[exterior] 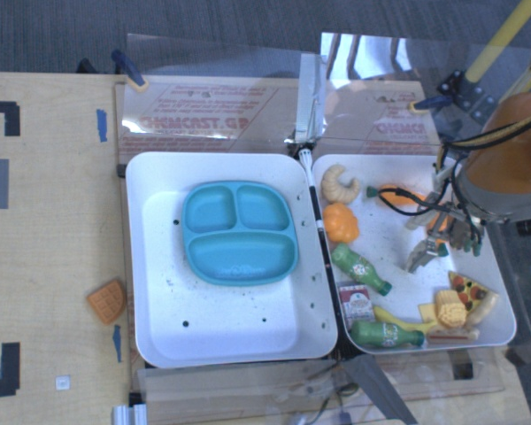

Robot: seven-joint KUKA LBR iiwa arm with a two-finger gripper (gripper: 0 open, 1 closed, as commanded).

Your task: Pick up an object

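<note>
Carrot (pixel 405 197), the orange piece with a dark stem lying near the back of the right bin (pixel 500 264), looks like the likeliest target, since the gripper (pixel 432 248) hangs just in front of it over bare white floor. Its long axis runs roughly left to right across the bin, and I cannot tell for sure which end is the tip. The fingers (pixel 419 257) stand apart with nothing between them, so no grasp has been made. My worry is that the jaws are offset toward the bin's middle and could close on air, or nudge the carrot toward the back wall. Cables draped from the wrist also cross the carrot's right end and could snag. Further left sit a croissant (pixel 339 182) and an orange (pixel 341 224), with a green bottle (pixel 360 269) slanting below them. Along the front lie a small red carton (pixel 357 305), a second green bottle (pixel 386 333), a banana (pixel 405 320) and a pizza slice (pixel 470 292), packed close enough that a descent there might catch two things. The left bin (pixel 150 264) carries a blue divided plate (pixel 240 233).
</note>
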